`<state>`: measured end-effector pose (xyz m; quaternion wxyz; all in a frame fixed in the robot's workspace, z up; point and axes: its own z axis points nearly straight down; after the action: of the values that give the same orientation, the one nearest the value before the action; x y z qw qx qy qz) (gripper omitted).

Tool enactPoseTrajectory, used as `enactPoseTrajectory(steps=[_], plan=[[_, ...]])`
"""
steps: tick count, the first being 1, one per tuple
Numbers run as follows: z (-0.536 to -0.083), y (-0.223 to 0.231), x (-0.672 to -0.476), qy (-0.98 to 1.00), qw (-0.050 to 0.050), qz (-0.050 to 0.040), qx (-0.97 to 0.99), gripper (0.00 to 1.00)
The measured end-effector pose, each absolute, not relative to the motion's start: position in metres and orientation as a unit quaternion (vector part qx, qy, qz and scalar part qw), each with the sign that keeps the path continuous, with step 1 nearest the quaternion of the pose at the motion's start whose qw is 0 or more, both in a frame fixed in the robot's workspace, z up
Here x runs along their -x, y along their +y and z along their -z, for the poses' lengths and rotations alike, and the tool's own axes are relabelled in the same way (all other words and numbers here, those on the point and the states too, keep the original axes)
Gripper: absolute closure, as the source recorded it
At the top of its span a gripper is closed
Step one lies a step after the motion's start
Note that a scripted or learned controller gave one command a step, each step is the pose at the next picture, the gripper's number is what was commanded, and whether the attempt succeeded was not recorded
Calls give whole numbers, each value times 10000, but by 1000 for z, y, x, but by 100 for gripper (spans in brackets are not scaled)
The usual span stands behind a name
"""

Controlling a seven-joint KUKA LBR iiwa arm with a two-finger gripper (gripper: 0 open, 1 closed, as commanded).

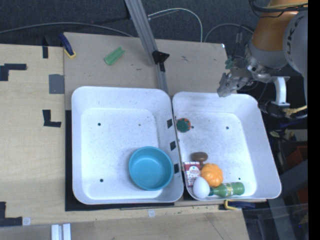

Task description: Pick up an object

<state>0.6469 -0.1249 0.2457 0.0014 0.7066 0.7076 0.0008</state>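
My gripper (225, 88) hangs over the far rim of the right bin (260, 134), above its back edge, with nothing visibly between its fingers. Well below it in that bin lie a small green and red ball (184, 125), a brown mushroom-like piece (199, 157), an orange fruit (211, 174), a white egg (201, 188), a green bottle (229, 189) and a small red and white carton (191, 172). These last items cluster at the bin's near left corner. A blue bowl (150, 167) sits in the left bin (95, 134) at its near right.
A grey metal pole (142, 24) slants across the bench behind the bins. A green block (114, 56) and a blue and yellow clamp (67, 46) lie on the bench at the back left. Cables run behind the right bin.
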Motion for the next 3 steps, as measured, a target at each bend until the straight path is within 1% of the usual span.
enactPoseTrajectory(steps=[1, 2, 3], plan=[[-236, -83, -621, 7084, -12, 7, -7058, 100], [-223, -33, -599, 7090, -16, 11, -7052, 100], [-216, 19, -571, 7092, -22, 15, -7050, 100]])
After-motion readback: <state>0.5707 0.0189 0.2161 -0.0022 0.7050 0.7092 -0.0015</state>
